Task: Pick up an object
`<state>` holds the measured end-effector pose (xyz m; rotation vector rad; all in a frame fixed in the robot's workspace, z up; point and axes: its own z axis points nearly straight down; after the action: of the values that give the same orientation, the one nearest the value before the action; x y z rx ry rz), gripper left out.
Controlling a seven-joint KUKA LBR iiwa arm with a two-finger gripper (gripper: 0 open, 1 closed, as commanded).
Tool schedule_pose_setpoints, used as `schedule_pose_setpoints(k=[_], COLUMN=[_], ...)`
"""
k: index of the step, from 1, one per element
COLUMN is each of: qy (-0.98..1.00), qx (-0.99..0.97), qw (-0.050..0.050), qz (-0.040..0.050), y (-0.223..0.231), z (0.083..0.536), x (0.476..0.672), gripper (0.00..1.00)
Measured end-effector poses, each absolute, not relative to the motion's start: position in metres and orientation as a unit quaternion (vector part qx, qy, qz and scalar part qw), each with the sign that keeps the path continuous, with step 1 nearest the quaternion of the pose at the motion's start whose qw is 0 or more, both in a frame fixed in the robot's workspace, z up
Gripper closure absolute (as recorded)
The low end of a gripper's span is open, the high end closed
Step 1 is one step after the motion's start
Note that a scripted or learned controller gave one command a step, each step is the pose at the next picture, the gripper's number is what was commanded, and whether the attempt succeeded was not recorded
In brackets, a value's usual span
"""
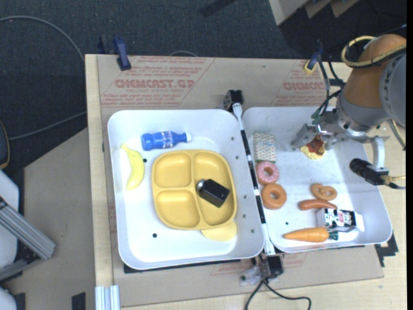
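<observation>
**End effector over the right bin**

We see the end effector (314, 141) low in the right bin's (368, 228) far part, a small red and yellow object (315, 148) between its fingers. Nearer us lie two doughnuts (270, 183), a pretzel (323, 191), a sausage (316, 205) and a carrot (306, 235). The left bin (122, 192) holds a yellow tray (177, 192), a blue bottle (164, 139) and a banana (133, 166).

The arm (377, 76) runs off the right edge. Beneath its wrist a small red and yellow thing (315, 148) is partly covered, too small to identify. The divided plate (174, 202) hides part of a pale disc (219, 232).
</observation>
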<state>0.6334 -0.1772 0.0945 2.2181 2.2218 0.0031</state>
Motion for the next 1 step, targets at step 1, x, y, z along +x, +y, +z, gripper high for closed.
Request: schedule_pose_setpoints(k=[1], qy=[0.708], qx=[0.706], qw=[0.0], qz=[0.0014], y=[-0.2149], z=[0.0853], x=[0.6321], gripper=[0.0])
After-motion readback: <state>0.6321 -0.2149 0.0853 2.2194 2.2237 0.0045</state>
